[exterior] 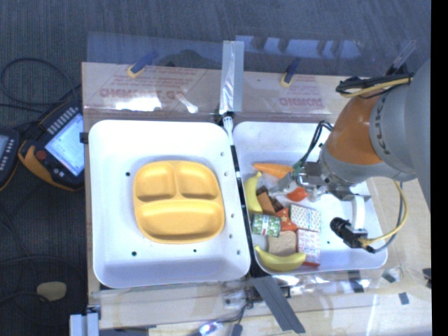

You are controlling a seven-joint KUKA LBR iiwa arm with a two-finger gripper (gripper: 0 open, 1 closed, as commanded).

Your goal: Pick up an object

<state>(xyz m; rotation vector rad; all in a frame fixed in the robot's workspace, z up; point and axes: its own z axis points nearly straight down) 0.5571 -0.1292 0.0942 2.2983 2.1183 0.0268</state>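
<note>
Right bin (364,257): arm (371,135) bent low over food pile (283,219).

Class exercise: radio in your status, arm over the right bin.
Gripper low over right bin, grip state unclear. Nothing seen held. Carrot, bananas and packets crowd tightly beneath. Yellow tray in left bin.

Red printed lettering runs across two clear plastic sheets lying on the counter (94,72) at the twelve o'clock side of the bins. One band (143,89) sits above the left bin (112,257), the other (304,100) above the right bin (350,261). Both appear upside down and mirrored from this camera, and the letters are too blurred to read. The handheld pendant (59,149) at nine o'clock has a lit screen, but nothing on it is legible. Small packets (305,219) in the right bin carry printed patterns, with no wording that can be made out.
</note>
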